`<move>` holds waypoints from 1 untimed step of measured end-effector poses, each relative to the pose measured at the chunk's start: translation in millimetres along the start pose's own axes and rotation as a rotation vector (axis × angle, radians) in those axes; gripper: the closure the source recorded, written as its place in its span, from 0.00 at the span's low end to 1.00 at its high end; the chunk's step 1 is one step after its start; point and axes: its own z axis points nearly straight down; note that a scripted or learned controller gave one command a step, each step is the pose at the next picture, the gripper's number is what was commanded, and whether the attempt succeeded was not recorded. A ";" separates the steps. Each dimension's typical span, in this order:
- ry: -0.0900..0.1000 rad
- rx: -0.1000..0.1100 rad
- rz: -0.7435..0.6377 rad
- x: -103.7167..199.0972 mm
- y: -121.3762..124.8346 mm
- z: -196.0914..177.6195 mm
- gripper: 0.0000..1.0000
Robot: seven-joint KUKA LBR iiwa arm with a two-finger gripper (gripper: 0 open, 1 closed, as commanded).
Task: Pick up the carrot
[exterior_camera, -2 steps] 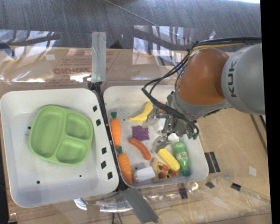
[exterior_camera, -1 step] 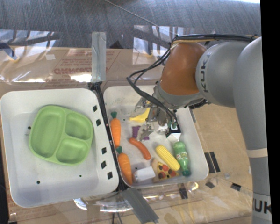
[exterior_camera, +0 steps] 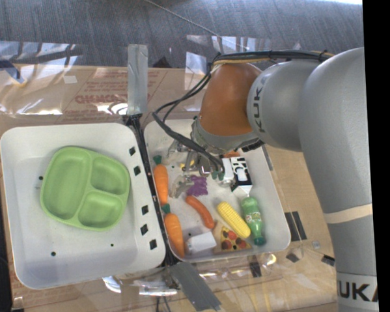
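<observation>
Evidently the approach step was in hand: the gripper (exterior_camera: 194, 164) hung low over the right bin (exterior_camera: 276, 210), above a purple toy (exterior_camera: 198, 184), with nothing seen between its fingers. Whether those fingers were spread or pressed together could not be told; cables and glare muddled that spot.

Two carrots lay along the bin's left wall: the upper carrot (exterior_camera: 161, 183) just left of the gripper, the lower carrot (exterior_camera: 174, 233) nearer the front corner. Neither was lifted.

Next move, as judged: shift left over the upper carrot, align the jaws across its width, descend, close.

Writing: "KU" showed on the arm (exterior_camera: 290, 108), and "KUK" lower down. Packing tape behind the bins bore reddish print, possibly "CHOICE", too faint to confirm.
</observation>
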 end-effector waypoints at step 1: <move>-0.005 0.002 -0.006 -1.8 0.2 -12.0 1.00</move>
